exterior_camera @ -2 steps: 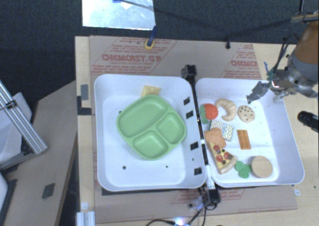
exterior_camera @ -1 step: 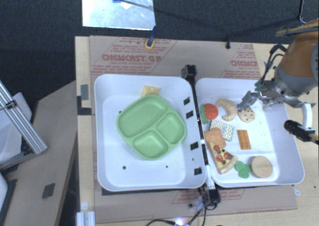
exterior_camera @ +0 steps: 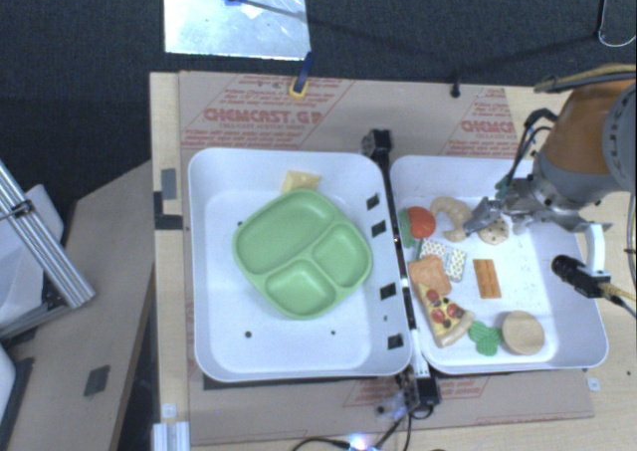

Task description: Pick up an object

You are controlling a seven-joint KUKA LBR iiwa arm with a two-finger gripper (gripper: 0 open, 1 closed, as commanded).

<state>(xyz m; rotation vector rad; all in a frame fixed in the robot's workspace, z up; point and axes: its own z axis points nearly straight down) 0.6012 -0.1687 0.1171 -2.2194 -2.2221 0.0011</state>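
The right bin (exterior_camera: pixel 557 240) holds several toy foods. My gripper (exterior_camera: pixel 489 216) reaches in from the right and hangs low over the bin's back part. It is right above a brown cookie (exterior_camera: pixel 494 233), with a tan croissant (exterior_camera: pixel 453 211) just to its left. A red tomato with a green leaf (exterior_camera: pixel 417 223) lies further left. Nothing can be seen held in the gripper.
Nearer the front of the right bin lie a checked cracker (exterior_camera: pixel 454 261), an orange wafer (exterior_camera: pixel 486 278), a pizza slice (exterior_camera: pixel 444 314), a green piece (exterior_camera: pixel 485 338) and a round bun (exterior_camera: pixel 522 332). The left bin (exterior_camera: pixel 214 240) bears a green divided plate (exterior_camera: pixel 303 252) and a yellow piece (exterior_camera: pixel 300 181).
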